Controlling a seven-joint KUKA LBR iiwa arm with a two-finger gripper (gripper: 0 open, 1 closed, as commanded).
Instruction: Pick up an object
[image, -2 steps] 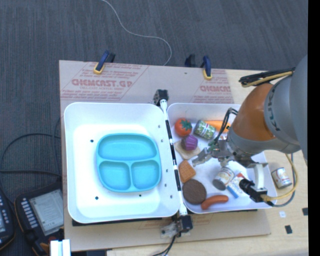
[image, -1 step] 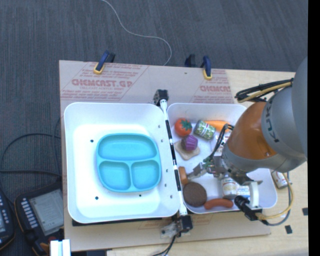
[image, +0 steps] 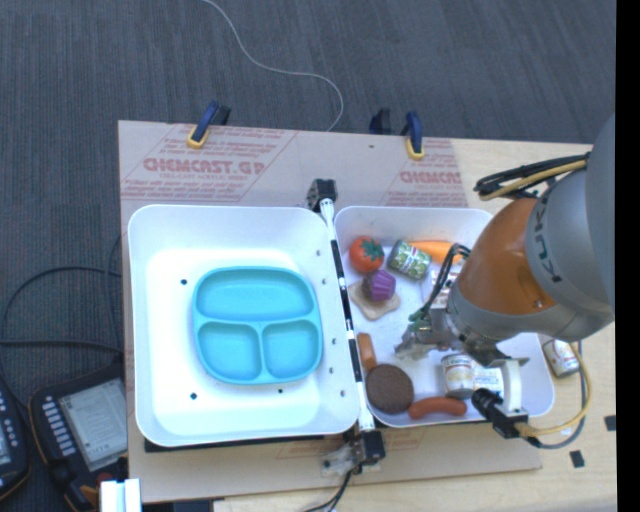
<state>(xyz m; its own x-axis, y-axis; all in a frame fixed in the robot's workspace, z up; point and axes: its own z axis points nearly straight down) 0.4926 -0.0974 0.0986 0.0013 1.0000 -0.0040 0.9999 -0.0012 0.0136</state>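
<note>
The right white bin (image: 345, 225) holds the small toy foods. In its far part lie a red plastic tomato (image: 366, 254), a green jar with a speckled label (image: 408, 259) and an orange carrot (image: 436, 247) just behind the jar. A purple toy vegetable (image: 379, 287) rests on a tan slice of toy bread (image: 372, 303). At the near edge of this bin lie a round dark brown cookie (image: 388, 388), a red-orange sausage (image: 437, 407) beside it, and a small white can with a label (image: 459, 373) just behind the sausage. A second small orange sausage (image: 367, 350) lies along the left wall.

The gripper (image: 420, 333) hangs low over the middle of this bin, near the white can. Whether it is open or closed I cannot tell, and nothing is visibly held in it.

The left white bin (image: 160, 235) carries a light blue plastic plate with three compartments (image: 258, 323). Both bins stand on the tabletop (image: 225, 165).
</note>
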